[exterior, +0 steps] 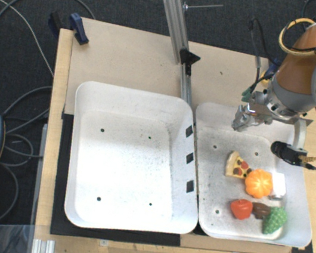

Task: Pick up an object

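White right bin point(217, 133) carrying all the toys, bunched toward its near right corner. Gripper point(242, 121) up over the far end, well apart from them, nothing visibly between its tips. Orange point(259, 183) biggest, then pizza slice point(236, 166), grapes point(275, 220), tomato point(241, 208).

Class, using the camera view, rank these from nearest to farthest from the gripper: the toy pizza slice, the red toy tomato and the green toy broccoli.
From the gripper:
1. Toy pizza slice, just below it in the right bin.
2. Red toy tomato, lower in the bin.
3. Green toy broccoli, near the lower right corner.
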`<state>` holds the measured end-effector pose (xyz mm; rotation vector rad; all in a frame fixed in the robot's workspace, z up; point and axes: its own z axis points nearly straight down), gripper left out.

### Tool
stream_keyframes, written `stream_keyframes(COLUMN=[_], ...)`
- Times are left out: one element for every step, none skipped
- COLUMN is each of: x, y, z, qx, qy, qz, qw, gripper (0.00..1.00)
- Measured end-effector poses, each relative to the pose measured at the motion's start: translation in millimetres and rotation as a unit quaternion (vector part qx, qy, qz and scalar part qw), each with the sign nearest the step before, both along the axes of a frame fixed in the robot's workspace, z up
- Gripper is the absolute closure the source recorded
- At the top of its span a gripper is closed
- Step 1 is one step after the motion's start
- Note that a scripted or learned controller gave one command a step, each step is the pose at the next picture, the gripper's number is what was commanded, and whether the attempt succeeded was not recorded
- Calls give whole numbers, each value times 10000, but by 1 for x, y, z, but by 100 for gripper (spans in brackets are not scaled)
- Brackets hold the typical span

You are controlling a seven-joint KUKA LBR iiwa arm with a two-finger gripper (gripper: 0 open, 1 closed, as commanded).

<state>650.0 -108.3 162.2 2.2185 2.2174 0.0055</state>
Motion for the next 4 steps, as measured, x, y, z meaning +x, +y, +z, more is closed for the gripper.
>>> stream_keyframes(x=[3,4,-10,-24], y=[6,6,53,100], z=[65,79,70,62], qx=[-1,3,20,19], qy=[-18,7,45,48], qz=[14,9,29,32], qw=[10000,10000,10000,10000], gripper=[100,100,100,100])
